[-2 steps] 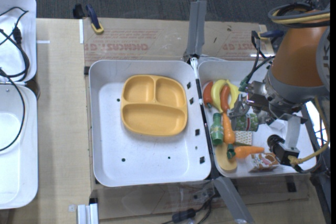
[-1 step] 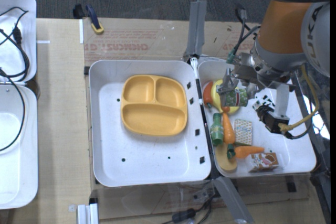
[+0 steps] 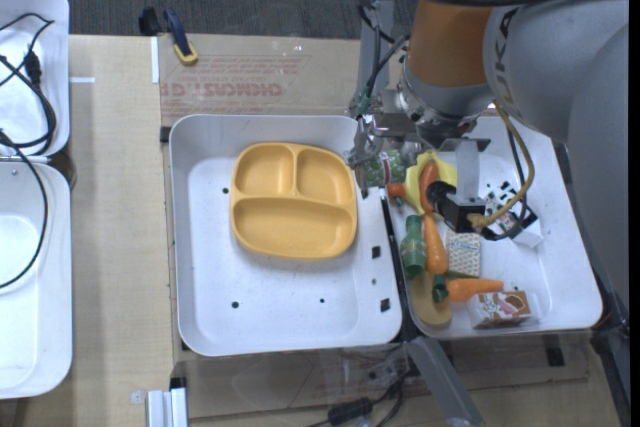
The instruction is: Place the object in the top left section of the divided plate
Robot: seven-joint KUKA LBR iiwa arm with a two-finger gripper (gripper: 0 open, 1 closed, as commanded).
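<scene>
My counter (image 3: 110, 215) is pale wood under 2 shallow white bins. The left bin (image 3: 200, 295) holds a yellow divided plate (image 3: 295, 201) with 3 sections, 2 small ones on the far side and 1 long one on the near side; all 3 are bare. The right bin (image 3: 570, 255) holds a heap of toy food along its left side: orange carrots (image 3: 433, 240), a green piece (image 3: 412, 250), a small printed box (image 3: 500, 308) at the near end. My tool (image 3: 385, 150) hangs over the far end of the wall between the bins, just right of the plate. Whether it is wide or narrow, I cannot tell.
</scene>
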